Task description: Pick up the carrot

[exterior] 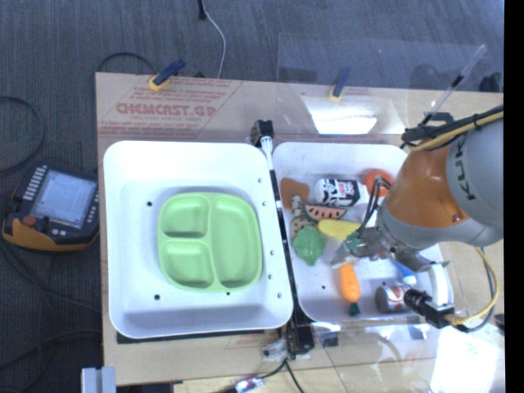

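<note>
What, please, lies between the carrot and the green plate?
In the camera view, bare bin floor, then the two bins' adjoining rims separate the carrot from the green plate.

My gripper hangs low in the right bin, reaching in from the right under my orange wrist band. The carrot lies just nearer than my fingertips, orange with a green stub at its near end, resting on the bin floor and not between my fingers. To the left of my gripper sit a green leafy piece and a yellow piece, with a watermelon slice and a black-and-white carton farther back. A small can lies right of the carrot. The left bin holds a green divided plate.
</note>
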`<state>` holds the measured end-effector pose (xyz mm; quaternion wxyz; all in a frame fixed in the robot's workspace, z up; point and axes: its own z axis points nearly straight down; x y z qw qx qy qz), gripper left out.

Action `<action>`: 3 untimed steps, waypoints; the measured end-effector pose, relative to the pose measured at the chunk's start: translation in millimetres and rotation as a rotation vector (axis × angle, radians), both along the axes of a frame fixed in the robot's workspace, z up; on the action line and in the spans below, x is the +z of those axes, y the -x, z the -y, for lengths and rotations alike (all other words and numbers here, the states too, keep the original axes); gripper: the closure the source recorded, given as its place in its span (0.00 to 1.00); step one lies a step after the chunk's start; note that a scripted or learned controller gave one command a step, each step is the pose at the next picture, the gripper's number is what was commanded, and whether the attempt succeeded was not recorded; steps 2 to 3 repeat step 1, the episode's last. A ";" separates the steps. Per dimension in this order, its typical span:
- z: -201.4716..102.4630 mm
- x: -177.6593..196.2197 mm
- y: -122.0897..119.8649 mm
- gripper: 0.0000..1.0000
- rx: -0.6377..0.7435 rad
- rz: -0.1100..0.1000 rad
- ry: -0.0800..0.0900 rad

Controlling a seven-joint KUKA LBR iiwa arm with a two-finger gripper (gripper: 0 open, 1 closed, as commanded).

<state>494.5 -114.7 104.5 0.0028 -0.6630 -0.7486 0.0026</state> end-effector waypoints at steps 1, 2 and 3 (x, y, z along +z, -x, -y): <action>-66.9 100.4 11.0 1.00 -0.286 0.005 0.001; -66.9 100.4 11.0 1.00 -0.286 0.005 0.001; -66.9 100.4 11.0 1.00 -0.286 0.005 0.001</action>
